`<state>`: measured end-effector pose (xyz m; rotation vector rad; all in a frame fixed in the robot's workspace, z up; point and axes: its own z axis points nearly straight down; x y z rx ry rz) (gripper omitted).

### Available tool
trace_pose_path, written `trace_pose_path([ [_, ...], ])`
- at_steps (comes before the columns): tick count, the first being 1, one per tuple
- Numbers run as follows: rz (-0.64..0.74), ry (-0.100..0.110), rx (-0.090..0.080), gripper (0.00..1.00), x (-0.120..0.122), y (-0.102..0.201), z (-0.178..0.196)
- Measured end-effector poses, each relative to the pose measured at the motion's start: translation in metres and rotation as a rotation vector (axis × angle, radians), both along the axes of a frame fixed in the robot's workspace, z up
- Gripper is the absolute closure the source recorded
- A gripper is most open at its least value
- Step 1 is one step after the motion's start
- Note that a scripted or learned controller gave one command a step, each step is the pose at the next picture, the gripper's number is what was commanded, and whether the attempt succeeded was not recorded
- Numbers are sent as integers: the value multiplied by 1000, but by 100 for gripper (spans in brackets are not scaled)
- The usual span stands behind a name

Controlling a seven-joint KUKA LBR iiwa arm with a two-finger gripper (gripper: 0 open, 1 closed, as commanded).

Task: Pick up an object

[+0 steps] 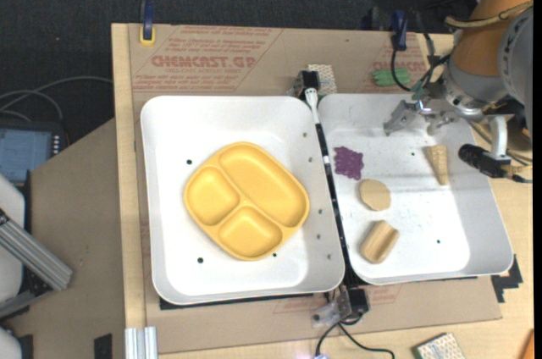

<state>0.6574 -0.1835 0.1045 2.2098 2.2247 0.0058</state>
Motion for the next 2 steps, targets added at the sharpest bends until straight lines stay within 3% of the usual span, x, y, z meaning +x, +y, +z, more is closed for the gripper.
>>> trace_pose_path([
  [1,3,-9,2,0,13,82,124],
  [2,-8,13,4,0,-33,89,-26],
])
